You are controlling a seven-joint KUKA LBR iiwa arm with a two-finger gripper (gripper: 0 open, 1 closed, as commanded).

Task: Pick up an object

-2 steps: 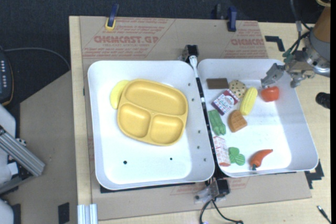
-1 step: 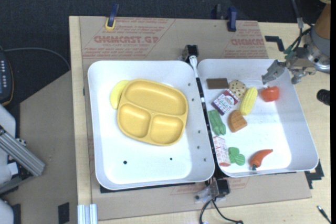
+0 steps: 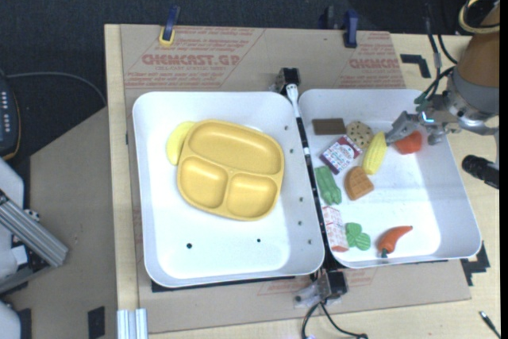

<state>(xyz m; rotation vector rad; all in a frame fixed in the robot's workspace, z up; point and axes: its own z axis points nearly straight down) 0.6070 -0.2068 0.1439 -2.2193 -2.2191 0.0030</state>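
We found the pincer (image 3: 414, 129) over the right bin (image 3: 444, 198), beside a red tomato (image 3: 408, 143); its state we could not tell.

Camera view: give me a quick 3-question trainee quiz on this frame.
1. True or false: the yellow divided tray lies in the left bin.
2. Which toy lies nearest the gripper? A) red tomato B) red chili pepper C) green cucumber
3. Fill in: the corn cob lies in the ____ bin.

Key: 1 true; 2 A; 3 right.
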